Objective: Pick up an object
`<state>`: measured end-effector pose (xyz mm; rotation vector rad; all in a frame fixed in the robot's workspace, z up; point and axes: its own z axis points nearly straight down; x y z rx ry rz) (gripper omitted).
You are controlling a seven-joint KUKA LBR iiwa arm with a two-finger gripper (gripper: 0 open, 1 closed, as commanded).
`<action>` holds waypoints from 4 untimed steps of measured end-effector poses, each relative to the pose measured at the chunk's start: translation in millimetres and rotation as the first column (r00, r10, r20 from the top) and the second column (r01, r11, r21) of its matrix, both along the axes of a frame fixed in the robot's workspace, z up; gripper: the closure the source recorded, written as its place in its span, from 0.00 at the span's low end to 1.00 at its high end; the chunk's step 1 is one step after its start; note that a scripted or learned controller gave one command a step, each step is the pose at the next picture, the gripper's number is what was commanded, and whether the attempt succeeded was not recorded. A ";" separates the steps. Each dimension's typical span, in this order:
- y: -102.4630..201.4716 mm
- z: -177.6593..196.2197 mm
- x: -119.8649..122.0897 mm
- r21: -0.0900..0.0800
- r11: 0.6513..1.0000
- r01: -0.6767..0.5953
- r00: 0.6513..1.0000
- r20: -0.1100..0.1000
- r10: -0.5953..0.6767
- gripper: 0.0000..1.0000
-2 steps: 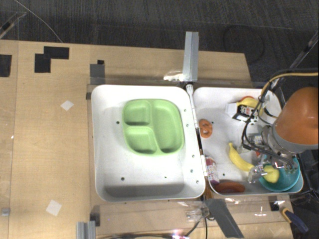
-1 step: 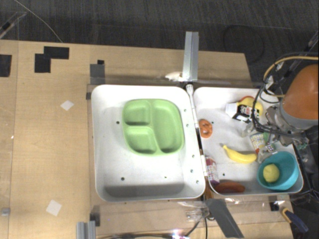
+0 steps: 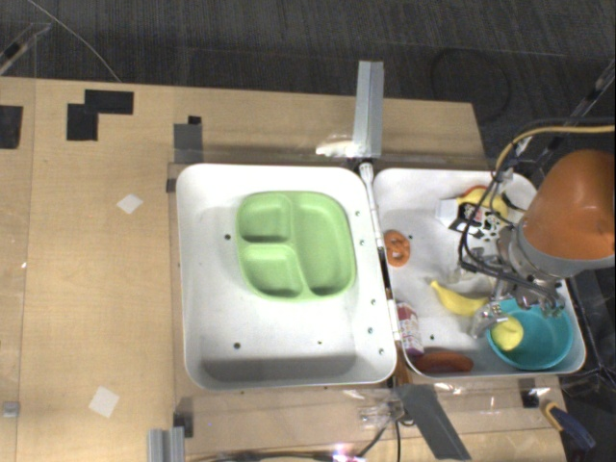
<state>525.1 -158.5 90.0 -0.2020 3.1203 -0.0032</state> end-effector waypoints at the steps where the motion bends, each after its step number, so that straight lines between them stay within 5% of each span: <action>1: -46.5 -0.4 -24.3 0.002 0.978 0.208 0.978 0.002 -0.208 0.00; 2: 13.8 0.7 -32.2 -0.003 1.000 0.026 1.000 0.006 -0.026 0.00; 3: -49.9 -0.3 -25.7 -0.004 0.997 0.076 0.997 0.003 -0.076 0.00; 4: -47.4 -0.3 -28.1 0.000 0.988 0.156 0.988 0.003 -0.156 0.00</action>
